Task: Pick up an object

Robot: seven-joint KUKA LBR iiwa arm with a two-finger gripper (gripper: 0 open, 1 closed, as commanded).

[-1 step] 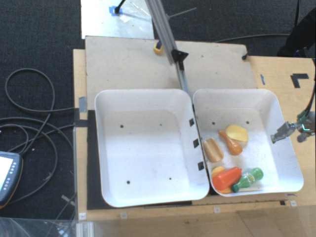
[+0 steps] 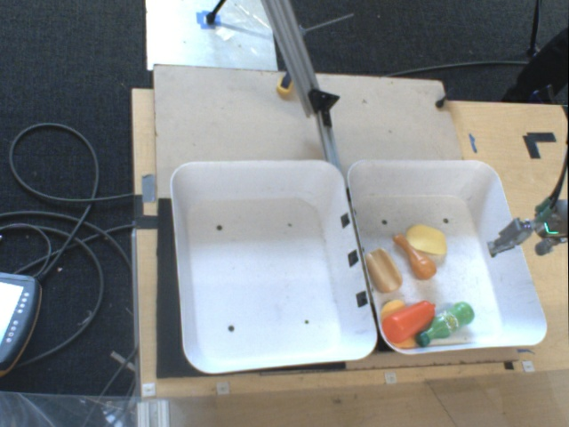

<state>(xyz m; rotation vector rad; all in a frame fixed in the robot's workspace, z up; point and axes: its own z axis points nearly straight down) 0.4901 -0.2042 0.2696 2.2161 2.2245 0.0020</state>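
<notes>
— What was on the bench?

— Two white bins side by side. The left bin had bare floor. The right bin held all my stock, gathered in its near left part.

— List it.

— Item one: a yellow piece, farthest back of the group. Item two: an orange drumstick-shaped piece, touching the yellow one on its near side. Item three: a tan hot-dog bun, just beside the wall shared with the left bin. Item four: a red pepper-like piece in the near left corner, lying partly over a small orange-yellow piece. Item five: a green bottle, lying on its side just right of the red piece, close to the near wall.

— And your gripper?

— My gripper was at the right rim of the right bin, well apart from every item. Whether its fingers were spread or pressed together, I could not tell; it was small and grey at the edge. Nothing showed between them.

— Anything else?

— A slanted metal pole over the far side of the bench, black cables on the dark floor to the left, and a handheld screen at the left edge.
</notes>
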